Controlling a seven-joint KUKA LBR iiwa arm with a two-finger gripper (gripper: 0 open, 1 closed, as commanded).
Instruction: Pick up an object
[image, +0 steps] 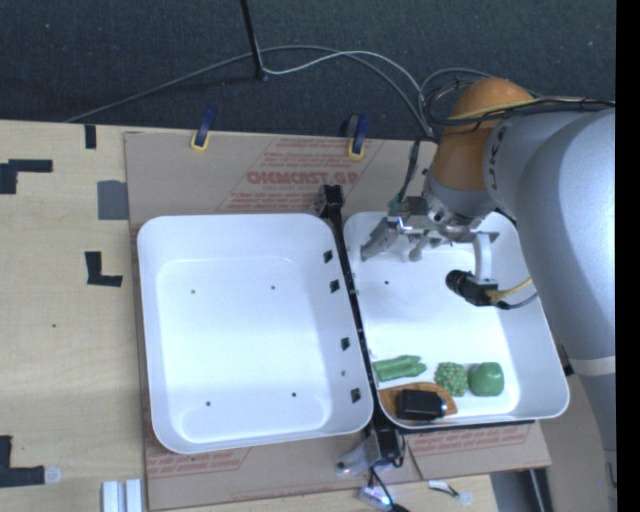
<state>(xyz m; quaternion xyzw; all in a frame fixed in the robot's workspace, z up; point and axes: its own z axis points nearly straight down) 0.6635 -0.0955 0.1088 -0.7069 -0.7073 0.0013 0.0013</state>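
Objects for picking lie bunched along the near edge of the right bin: a green bean pod closest to the divider between the bins, a green broccoli floret and a rounded green piece further right, and a black item resting on something orange right against the near rim. They are touching or nearly so, probably because the bin's sloping wall lets them collect there. The left bin shows bare white floor with a few small dark dots.

The hand hangs over the far end of the right bin, near its far-left corner, well apart from the cluster. I cannot tell how it is set; nothing visible sits in it. The grey arm enters over the bin's right side, its orange band above the wrist.

Judging by this, no pick has begun; the hand would need to cross toward the near edge, where crowding against the rim could make a clean grasp awkward.
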